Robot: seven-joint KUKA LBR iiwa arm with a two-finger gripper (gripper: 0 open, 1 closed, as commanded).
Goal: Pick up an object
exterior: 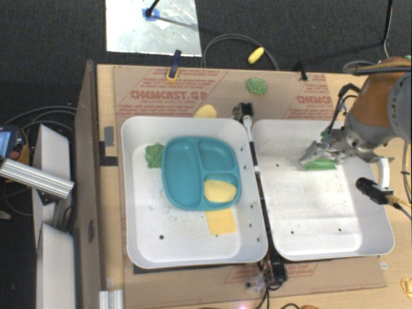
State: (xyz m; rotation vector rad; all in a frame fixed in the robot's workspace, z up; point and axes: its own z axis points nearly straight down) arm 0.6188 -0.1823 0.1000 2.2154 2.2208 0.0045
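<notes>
The hand (pixel 320 154) rested low in the right bin (pixel 335 237), near its far edge, touching a green object (pixel 320 165); its grip could not be told. The left bin (pixel 138 237) held a blue divided plate (pixel 187 172), a yellow piece (pixel 219 190) and a yellow slice (pixel 222 223).
</notes>
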